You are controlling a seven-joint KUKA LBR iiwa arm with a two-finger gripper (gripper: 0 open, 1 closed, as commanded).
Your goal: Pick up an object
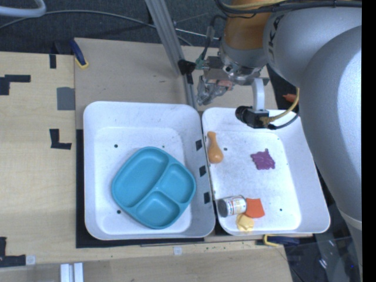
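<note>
Below my claw I count two white bins (94, 157). The left one carries one blue divided plate (154, 187). The right one has five things: one orange gourd-shaped toy (215, 148), one purple scrap (262, 159), one small can (232, 205), one orange piece (255, 207), one yellow piece (245, 222).

Glossy grey rounded arm (329, 69) with an orange band (255, 4) above the metal hand (212, 90); black cables loop beside it.
</note>
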